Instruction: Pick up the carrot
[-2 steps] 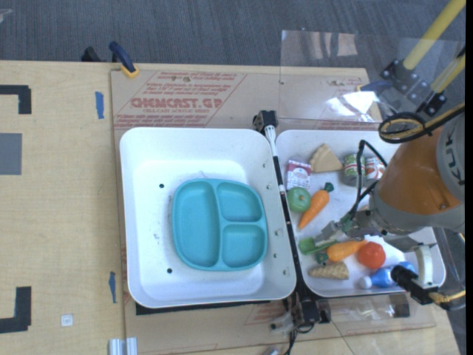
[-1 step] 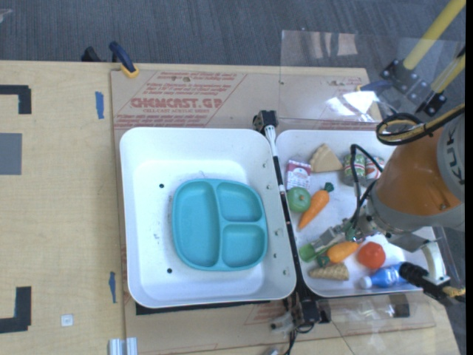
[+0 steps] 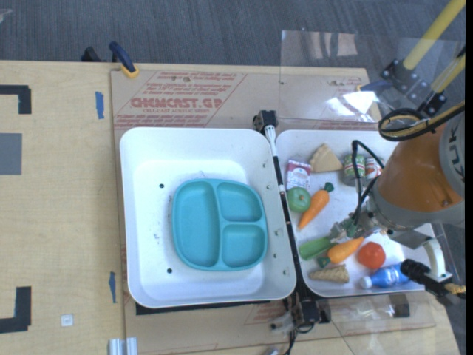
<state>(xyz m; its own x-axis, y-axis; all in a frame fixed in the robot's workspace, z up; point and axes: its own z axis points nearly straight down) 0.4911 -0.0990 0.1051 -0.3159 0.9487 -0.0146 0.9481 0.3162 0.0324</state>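
Camera view shows the gripper (image 3: 346, 231) low in the right bin (image 3: 414, 291), its grasp impossible to tell; the carrot (image 3: 314, 205) lies just beside it, leftward. Crowding invites grabbing the orange piece (image 3: 345, 250) underneath instead.

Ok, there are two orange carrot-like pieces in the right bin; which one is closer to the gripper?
The lower, stubbier orange piece, lying beside the red tomato, sits right at the gripper. The slimmer green-topped carrot lies apart, by the green apple.
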